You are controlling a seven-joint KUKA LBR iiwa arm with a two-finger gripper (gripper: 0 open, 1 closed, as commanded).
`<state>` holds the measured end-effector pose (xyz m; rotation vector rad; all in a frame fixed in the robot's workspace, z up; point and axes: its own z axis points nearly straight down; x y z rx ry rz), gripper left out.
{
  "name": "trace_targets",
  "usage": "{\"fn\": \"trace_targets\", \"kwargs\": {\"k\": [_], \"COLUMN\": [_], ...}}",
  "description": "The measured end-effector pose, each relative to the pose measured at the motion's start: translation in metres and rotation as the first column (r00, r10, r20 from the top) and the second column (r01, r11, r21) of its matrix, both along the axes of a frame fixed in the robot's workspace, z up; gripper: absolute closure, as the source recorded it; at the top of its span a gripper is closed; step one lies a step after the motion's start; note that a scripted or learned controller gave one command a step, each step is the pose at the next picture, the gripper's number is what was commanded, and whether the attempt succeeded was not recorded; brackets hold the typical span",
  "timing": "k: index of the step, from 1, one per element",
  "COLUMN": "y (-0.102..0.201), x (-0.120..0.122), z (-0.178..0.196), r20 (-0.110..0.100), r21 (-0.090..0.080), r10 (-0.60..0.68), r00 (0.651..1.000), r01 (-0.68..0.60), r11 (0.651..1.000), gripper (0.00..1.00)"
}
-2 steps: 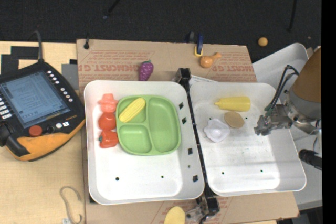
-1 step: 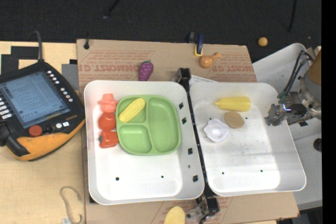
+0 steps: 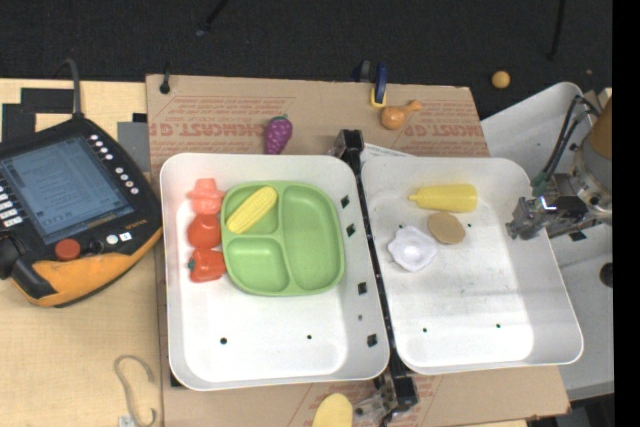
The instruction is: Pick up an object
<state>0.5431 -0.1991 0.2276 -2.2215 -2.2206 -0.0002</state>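
So the end effector (image 3: pixel 528 218) is sitting right at the outer edge of the right bin (image 3: pixel 500 340), low over the rim, and honestly I can't tell how it's set, the metal bits there are too small and cluttered to read. Nothing is visibly in it.

Closest candidates, going away from the end effector toward the middle divider: a tan oval thing (image 3: pixel 447 229) that looks like a potato or cookie, a yellow block (image 3: pixel 444 197) just beyond and a bit further back from it, and a white crumpled-looking piece (image 3: pixel 411 249) touching or nearly touching the tan one on its far side. Way past those, in the left bin (image 3: pixel 260 345), there's a green divided plate (image 3: pixel 285 240) with a corn cob (image 3: pixel 249 209) in one compartment, and some red-orange toy pieces (image 3: pixel 204 231) lined up on the plate's far side.

If I were calling it, I'd go for the yellow block. It stands slightly apart, so less chance of bumping a neighbour. Come straight down over its middle and close across the short width, not along the length. The tan one is flat and snug against the white piece, so a grab there probably shoves both around. Stay clear of the bin wall on the way in.
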Motion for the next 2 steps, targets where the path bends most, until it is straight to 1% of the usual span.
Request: {"fn": "trace_targets", "kwargs": {"k": [1,2], "y": [0.045,0.101], "x": [0.011,0.023], "z": [0.005,0.001], "r20": [0.000,-0.002], "r21": [0.001,0.002], "r10": [0.003,0.005], "r00": [1.000,1.000], "r01": [-0.003,-0.005], "r11": [1.000,1.000], "gripper": [1.00,1.00]}}
